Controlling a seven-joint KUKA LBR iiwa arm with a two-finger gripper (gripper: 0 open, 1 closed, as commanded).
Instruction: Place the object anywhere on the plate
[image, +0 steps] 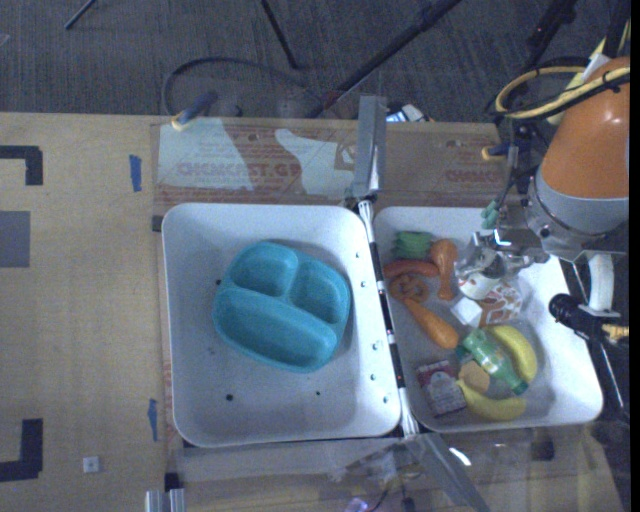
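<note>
No object was named, so we judged the likeliest candidate to be the small white and red item (499, 296) lying in the right bin (585, 395), directly below the tool (487, 262). Its shape was too blurred for us to say what it was. It looked like a light toy, probably thin plastic, so weight should not matter. Slipping and crushing seemed the greater risks. We would take it across its narrowest width, near the middle, with a gentle squeeze.

The tool sat low over that item, and we could not tell whether it was released or clenched, nor whether it touched the item at all. Nothing was visibly held.

Close neighbours crowded the spot. 1 orange carrot (432, 325) lay just to the left, a banana (520, 350) and a green bottle (492, 355) sat just below, and a green pepper (412, 243) lay near the bin's top left. A small packet (440, 388) rested near the bottom edge. Any descent could nudge these, so we judged a straight vertical approach safest.

The blue plate (283, 305), with 3 compartments, sat in the middle of the left bin (190, 300), well apart from the item, and carried nothing. The 2 bins stood side by side on the counter (80, 300), so the carry would cross their shared rims. The arm (590, 150) reached in from the right.
</note>
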